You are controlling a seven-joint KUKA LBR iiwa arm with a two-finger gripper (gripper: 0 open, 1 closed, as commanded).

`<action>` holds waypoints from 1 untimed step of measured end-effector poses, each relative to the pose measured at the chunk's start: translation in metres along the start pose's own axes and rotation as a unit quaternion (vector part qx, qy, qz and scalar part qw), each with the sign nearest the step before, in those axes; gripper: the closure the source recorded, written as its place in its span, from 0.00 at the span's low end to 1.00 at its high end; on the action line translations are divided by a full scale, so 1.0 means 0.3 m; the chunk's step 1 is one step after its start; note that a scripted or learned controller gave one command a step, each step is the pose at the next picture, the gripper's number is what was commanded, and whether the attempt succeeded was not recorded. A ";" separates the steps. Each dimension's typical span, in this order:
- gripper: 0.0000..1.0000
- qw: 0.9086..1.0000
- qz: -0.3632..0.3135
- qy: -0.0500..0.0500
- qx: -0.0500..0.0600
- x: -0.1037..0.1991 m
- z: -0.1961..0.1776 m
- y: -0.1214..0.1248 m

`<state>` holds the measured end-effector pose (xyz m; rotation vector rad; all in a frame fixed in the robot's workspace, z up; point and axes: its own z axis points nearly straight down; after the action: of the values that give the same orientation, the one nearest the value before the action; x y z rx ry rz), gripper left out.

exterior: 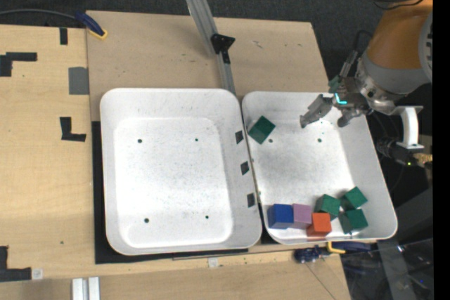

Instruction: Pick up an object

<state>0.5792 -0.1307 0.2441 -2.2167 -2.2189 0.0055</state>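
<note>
Blocks (320, 214) bear no readable writing.

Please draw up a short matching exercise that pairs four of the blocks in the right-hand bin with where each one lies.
Things:
1. lone green block
2. blue block
3. orange block
4. purple block

Places:
A. between the blue and orange blocks
B. leftmost in the cluster along the right bin's near edge
C. apart from the rest, near the far left corner of the right bin
D. in the near cluster, just right of the purple block, below a green one

Pairs: 1-C, 2-B, 3-D, 4-A
</note>
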 end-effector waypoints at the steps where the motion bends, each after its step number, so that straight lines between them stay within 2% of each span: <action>1: 0.00 1.000 -0.001 -0.001 -0.002 0.000 -0.009 0.003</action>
<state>0.5801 -0.1308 0.2469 -2.2185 -2.2232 0.0014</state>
